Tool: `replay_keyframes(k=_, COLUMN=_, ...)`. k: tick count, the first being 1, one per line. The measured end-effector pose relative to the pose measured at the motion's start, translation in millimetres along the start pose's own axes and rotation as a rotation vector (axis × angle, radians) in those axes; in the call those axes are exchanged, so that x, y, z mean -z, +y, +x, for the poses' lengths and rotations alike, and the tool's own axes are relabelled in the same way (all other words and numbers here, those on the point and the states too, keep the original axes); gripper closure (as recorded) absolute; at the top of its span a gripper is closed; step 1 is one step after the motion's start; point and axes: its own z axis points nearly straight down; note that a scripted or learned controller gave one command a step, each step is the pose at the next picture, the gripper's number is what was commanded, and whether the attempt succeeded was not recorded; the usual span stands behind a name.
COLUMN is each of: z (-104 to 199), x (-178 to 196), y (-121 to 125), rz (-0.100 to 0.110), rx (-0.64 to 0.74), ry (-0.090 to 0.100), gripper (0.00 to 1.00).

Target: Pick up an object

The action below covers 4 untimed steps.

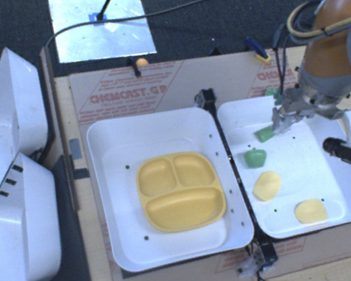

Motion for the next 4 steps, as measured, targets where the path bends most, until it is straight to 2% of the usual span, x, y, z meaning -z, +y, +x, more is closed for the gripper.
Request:
replay_keyframes(k=1, z=-0.2, x=52.5, y=1.2, rz=0.000, rx=0.001, ry=0.000, gripper=1.00)
replay_keyframes(k=2, z=48.0, x=52.4, y=6.5, rz=0.004, rx=0.005, ry=0.002, gripper=1.00)
replay_keyframes(k=4, z=159.7, x=21.4, y=36.2, rz=0.006, rx=0.005, ry=0.002, gripper=1.00)
